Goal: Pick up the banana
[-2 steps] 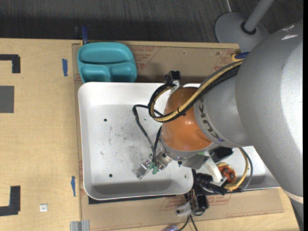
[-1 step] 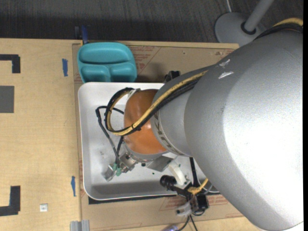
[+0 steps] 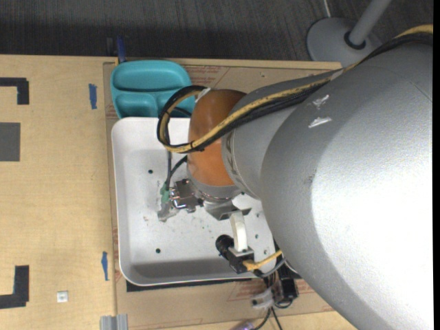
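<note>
— Arm (image 3: 344, 184) fills the right of frame, pincer (image 3: 167, 208) low in the white bin (image 3: 134, 246), centre-left.
— Gripping anything?
— Cannot tell. Banana's hidden from here. Teal tray (image 3: 148, 81) sits above.

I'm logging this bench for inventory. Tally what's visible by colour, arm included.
White bin: 1
Teal tray: 1
Grey arm: 1
Total: 3
</note>
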### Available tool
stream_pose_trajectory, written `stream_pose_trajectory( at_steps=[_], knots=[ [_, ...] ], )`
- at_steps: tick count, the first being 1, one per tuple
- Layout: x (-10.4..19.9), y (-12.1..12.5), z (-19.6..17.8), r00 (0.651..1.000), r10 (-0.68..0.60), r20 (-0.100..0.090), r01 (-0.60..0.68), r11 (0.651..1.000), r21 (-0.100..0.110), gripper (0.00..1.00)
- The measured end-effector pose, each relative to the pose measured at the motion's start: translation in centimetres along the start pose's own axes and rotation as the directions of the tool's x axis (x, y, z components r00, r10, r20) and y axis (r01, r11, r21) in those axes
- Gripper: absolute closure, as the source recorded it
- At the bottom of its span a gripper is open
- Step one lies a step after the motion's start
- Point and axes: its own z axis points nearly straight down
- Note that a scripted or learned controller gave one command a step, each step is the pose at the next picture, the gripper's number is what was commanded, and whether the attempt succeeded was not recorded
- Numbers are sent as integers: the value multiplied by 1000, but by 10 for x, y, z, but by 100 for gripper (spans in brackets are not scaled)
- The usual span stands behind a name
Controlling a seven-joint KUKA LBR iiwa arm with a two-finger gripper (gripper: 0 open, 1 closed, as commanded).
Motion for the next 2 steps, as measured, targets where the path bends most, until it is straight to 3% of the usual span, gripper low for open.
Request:
stream_pose_trajectory(
  at_steps=[1,2],
  knots=[
    [-26,-39,-44,993,119,0,-119,993,3,0],
    [4,-32,44,999,-36,-2,36,999,-2,0]
  ],
)
